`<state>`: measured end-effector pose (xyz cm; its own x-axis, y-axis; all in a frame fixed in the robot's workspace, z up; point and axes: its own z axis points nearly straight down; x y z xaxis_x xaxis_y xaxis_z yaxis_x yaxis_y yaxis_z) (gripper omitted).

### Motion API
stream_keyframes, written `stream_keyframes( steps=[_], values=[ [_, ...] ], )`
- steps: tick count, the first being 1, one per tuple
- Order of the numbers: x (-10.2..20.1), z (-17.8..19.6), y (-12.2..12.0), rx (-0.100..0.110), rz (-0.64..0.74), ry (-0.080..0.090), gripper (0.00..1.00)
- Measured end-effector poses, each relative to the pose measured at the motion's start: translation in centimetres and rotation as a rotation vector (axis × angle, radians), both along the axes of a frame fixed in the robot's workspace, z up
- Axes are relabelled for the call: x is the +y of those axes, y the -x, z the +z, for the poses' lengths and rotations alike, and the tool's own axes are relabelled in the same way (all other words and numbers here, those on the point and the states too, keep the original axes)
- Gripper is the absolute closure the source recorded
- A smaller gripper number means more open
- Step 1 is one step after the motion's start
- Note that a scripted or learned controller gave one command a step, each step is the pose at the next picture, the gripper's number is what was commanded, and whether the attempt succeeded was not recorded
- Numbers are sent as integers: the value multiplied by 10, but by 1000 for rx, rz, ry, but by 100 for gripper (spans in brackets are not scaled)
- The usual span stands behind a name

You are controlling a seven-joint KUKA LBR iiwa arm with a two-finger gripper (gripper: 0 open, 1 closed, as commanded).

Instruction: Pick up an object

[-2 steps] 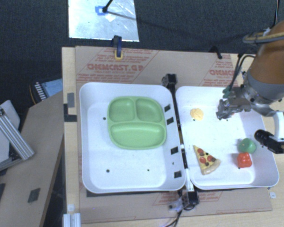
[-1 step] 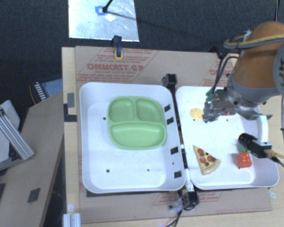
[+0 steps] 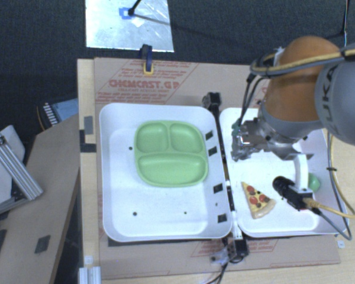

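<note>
1. Looking down on the desk (image 3: 86, 93), you see two white bins side by side. The left bin (image 3: 118, 218) carries the green plate (image 3: 168, 154), a divided dish with three compartments, lying flat near the bin's middle.
2. The right bin (image 3: 242, 220) sits on the far side of the seam from the green plate, and the two bins' walls meet there.
3. Your task's thing, the pizza slice (image 3: 257, 199), lies flat on the floor of the right bin. It is to the right of the green plate and nearer the camera, with its tip turned toward the plate.
4. The hand (image 3: 244, 145) hangs over the right bin, just right of the green plate and level with the plate's middle. It is apart from the pizza slice and does not touch it.
5. You cannot tell whether the hand is released or clenched, because its metal end is too blurred at this slant.
6. A small green thing (image 3: 313, 183) lies farther right of the green plate than the pizza slice does, partly hidden by the arm (image 3: 302, 81).
</note>
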<state>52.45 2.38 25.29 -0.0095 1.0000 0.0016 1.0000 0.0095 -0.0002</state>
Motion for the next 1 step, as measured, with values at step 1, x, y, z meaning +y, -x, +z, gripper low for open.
stream_keyframes(
  steps=[1],
  values=[
    [57,-7,-6,-2,-1,1,100]
  ],
)
